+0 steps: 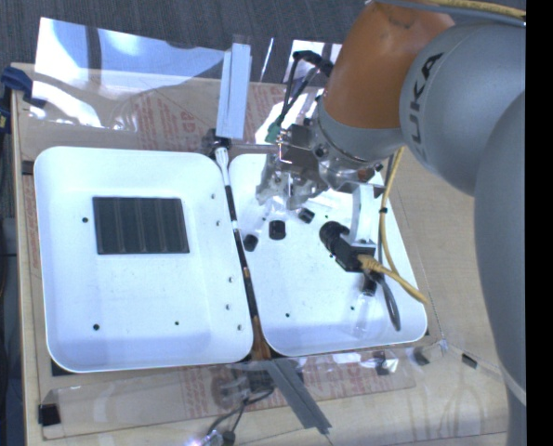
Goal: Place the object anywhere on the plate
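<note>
Small black roundish object (276, 229) lying on the floor of the right shallow white bin (304, 328), well to the right of the dark grey ribbed rectangular plate (141, 225). Probably the task's thing, though hard to be sure: a second small black piece (250, 242) just beside it, a little closer to the plate. Not touching the plate, not lifted.

Tool (285, 196) low over the right bin, also well right of the plate, just above the small black object. Cannot tell if open or closed, too much glare and clutter there; nothing seen to be held.

Grey arm with an orange band (388, 63) reaching in from far right of the plate. Plate itself flat in the left shallow white bin (62, 333), nothing on it, both bins resting on the tabletop (443, 203).

Judged to be at the picking step, with the placing not yet done. Next: to close firmly on the object, to lift clear of the rim between the bins, to carry leftward until above the plate, then to lower and release. Small object, so easy to miss or to drop.
</note>
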`<state>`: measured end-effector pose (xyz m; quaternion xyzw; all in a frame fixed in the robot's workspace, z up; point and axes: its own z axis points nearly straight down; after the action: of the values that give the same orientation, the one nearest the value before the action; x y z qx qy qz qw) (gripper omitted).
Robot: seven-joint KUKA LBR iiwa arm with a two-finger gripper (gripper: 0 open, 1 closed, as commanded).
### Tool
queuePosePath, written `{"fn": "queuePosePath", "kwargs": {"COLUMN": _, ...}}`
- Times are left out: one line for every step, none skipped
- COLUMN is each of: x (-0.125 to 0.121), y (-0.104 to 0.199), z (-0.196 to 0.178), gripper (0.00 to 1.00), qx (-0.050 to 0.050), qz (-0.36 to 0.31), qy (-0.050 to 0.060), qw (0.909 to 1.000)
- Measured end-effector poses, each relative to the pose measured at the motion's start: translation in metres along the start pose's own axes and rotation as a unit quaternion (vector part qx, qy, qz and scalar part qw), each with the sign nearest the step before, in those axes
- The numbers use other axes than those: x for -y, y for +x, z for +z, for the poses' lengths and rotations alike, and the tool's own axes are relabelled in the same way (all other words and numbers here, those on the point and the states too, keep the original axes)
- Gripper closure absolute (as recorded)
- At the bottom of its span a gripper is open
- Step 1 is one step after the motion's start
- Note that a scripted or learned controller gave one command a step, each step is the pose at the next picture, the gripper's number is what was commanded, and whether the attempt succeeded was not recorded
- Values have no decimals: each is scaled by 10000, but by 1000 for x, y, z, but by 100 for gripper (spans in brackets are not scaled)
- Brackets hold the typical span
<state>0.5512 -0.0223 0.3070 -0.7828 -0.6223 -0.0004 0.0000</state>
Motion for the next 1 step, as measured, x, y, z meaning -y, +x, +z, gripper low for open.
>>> {"fn": "queuePosePath", "kwargs": {"x": 16, "y": 56, "z": 23, "gripper": 100, "qx": 9, "qz": 82, "qy": 18, "qw": 10000}}
